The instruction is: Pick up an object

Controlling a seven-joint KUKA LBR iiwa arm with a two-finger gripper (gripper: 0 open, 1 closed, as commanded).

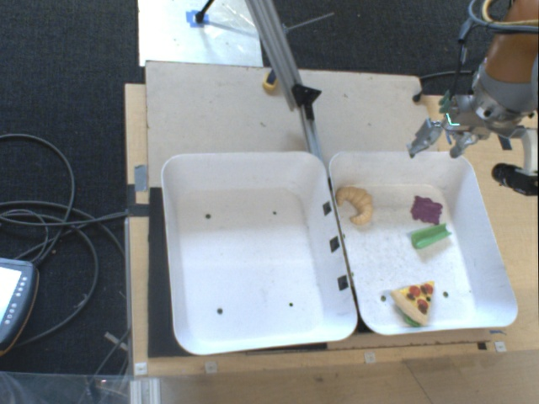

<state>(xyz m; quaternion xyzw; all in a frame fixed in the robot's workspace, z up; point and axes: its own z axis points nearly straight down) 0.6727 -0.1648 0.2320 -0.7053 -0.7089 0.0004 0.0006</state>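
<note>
Arm cut off by R + top edges, just above orange band. Pendant screen half out of frame at L edge; display unreadable. Cables run off L edge. Grey pole exits top edge. Green bit under pizza slice mostly hidden, can't ID.

One camera is fixed above the bench and looks down at a slant. It stands far enough away that the left bin and the right bin beside it both fit whole in the picture, with dark floor to the left of the left bin. The tilt seems slight. Far right of the left bin, the arm above the gripper is cut by the picture's edge.
</note>
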